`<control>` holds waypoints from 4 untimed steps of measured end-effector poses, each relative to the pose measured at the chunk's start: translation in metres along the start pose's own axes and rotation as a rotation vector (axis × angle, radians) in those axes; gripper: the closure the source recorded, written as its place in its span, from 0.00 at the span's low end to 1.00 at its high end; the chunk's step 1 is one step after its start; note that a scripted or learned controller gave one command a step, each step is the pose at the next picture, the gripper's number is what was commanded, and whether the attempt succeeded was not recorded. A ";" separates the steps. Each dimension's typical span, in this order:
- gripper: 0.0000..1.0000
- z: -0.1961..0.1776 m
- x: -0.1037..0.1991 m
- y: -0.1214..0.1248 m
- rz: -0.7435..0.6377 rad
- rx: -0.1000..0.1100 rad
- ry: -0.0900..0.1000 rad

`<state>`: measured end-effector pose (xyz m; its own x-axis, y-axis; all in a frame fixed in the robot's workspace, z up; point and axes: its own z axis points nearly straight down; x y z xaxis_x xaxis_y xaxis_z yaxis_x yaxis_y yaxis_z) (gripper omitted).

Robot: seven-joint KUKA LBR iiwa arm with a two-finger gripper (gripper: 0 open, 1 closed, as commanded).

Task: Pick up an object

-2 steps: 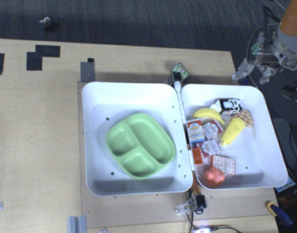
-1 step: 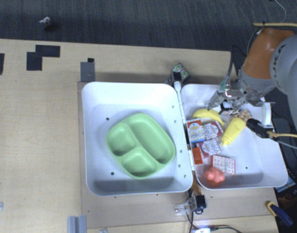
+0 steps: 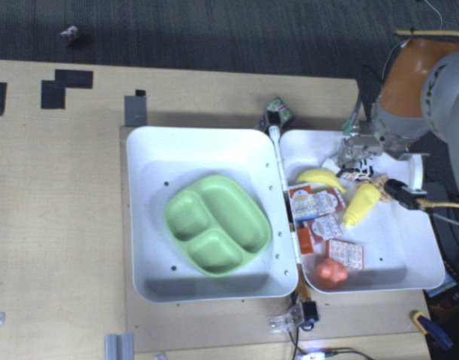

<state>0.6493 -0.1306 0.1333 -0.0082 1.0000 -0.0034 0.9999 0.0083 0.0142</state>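
The counter (image 3: 57,223) carries two white bins side by side. The left bin (image 3: 147,163) holds a green divided plate (image 3: 217,223). To the right of that plate, the right bin (image 3: 417,253) holds the small things: a yellow banana (image 3: 319,177), a yellow bottle (image 3: 361,205), printed packets (image 3: 314,201) and a red ball (image 3: 331,273) at its near edge. The arm (image 3: 421,88) reaches over the right bin's far corner; its pincer (image 3: 358,152) hangs just above the banana, and whether it is spread or pressed together cannot be told.

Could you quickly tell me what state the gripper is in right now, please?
Gripper: over the right bin, above the banana; its state cannot be told.
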 end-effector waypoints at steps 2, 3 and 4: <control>0.00 -0.097 -0.009 -0.038 0.006 0.009 0.003; 0.00 0.028 -0.030 -0.058 0.006 0.010 0.002; 1.00 0.017 -0.029 -0.056 0.005 0.005 0.002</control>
<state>0.5939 -0.1601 0.1155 -0.0036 1.0000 -0.0010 1.0000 0.0036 0.0089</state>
